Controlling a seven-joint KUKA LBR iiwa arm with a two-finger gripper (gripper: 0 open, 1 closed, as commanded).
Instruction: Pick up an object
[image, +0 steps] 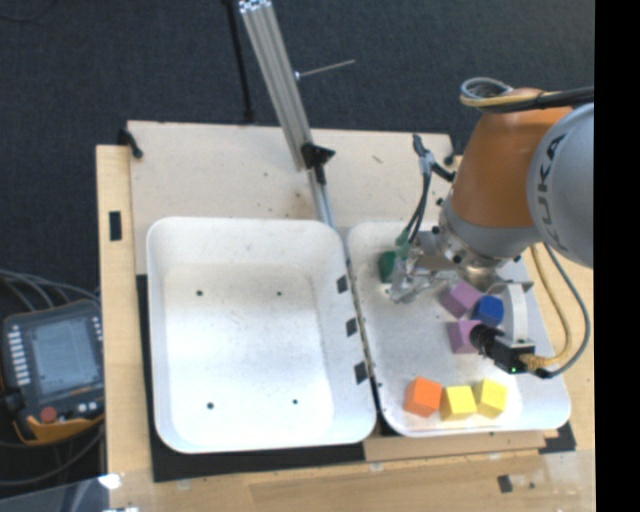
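Gripper (405, 282) low inside the right bin (555, 400), in its far-left part, close to the wall shared with the left bin (160, 300). Arm (500, 180) reaching in from the right, bent over the bin's far half and hiding part of the floor there. Cannot tell open from closed on the gripper: blurred metal, too small to resolve.

Green object (387, 264) touching or just beside the gripper's left side; cannot tell which, nor whether gripped. Judged the likely target by nearness alone. Not counted as held.

Other candidates, all in the right bin:
- Two purple blocks (462, 298), one behind the other, with a blue block (489, 310) just to their right, near the wrist cabling.
- Along the near edge, a row of orange block (423, 396), yellow block (460, 402) and second yellow block (493, 396), touching or nearly so, well apart from the gripper.

Placement, as judgement: loose pieces scattered in one bin, presumably to offer a choice of targets. Green object apart from its neighbours, hence a clean approach. Close to the bin wall, though, hence a risk of pushing it against the wall instead of grasping.

Step in hand, as judgement: descending or closing on the green object. Task not yet done: nothing seen lifted off the floor.
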